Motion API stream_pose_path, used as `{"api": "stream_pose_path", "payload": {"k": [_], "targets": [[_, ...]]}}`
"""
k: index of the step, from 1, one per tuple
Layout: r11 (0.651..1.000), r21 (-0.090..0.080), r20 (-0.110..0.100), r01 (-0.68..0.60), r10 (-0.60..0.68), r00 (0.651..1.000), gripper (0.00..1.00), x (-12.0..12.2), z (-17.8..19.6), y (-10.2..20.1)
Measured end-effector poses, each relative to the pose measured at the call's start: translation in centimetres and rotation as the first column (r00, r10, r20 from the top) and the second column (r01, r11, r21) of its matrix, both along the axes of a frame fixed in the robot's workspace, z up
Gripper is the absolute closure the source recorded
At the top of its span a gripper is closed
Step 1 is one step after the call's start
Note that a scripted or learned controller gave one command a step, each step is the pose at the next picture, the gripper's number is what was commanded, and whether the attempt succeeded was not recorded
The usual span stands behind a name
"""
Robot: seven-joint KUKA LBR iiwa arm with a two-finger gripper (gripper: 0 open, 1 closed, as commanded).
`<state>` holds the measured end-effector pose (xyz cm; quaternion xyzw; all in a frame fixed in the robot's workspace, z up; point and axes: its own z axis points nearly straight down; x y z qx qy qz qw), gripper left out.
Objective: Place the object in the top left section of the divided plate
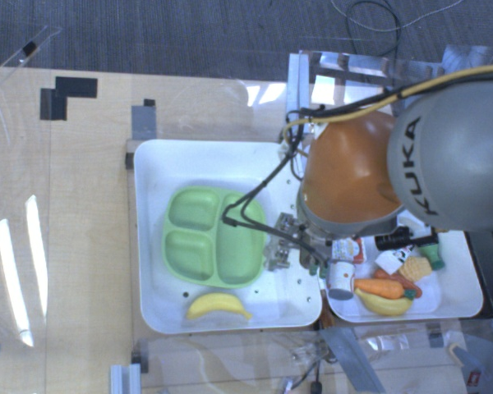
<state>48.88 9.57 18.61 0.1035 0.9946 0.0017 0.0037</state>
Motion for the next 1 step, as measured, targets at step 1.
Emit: {"api": "stream_pose_path", "payload": {"k": [1], "targets": [[0.993,0.000,-0.001,-0.122,0.122,0.993,1.00,-0.05,-5.99,2.80]]}}
